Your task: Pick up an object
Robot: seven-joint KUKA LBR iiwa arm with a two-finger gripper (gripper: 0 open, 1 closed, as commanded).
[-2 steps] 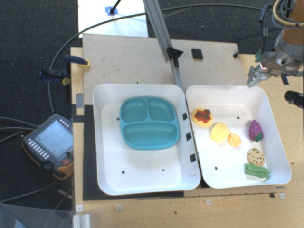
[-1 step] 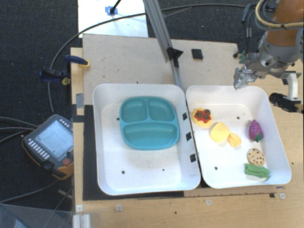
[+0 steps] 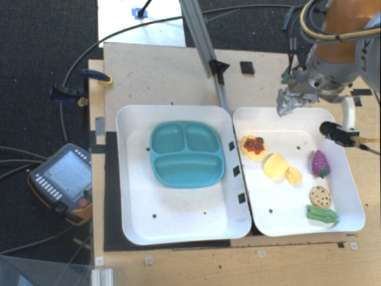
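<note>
The bench (image 3: 155, 76) is the biggest thing here, and two white bins sit on it side by side. The left bin (image 3: 137, 219) holds a teal plate (image 3: 187, 154) with three sections. The right bin (image 3: 351, 213) holds all the little toy foods. My arm (image 3: 348, 22) comes in from the right, grey with an orange band, and my gripper (image 3: 287, 107) hangs over the far edge of the right bin — nothing is in it. I cannot tell if it is wide or narrow.

Now the toys, big to small. A yellow lump (image 3: 275, 165) sits near the middle, with a small orange piece (image 3: 293, 175) just beside it. A little pizza (image 3: 253, 146) lies near the bin's left wall. A green veggie (image 3: 322, 215) lies in the near corner, touching a cookie (image 3: 320, 196). Purple grapes (image 3: 320, 163) sit by the right wall — well apart from my gripper.
</note>
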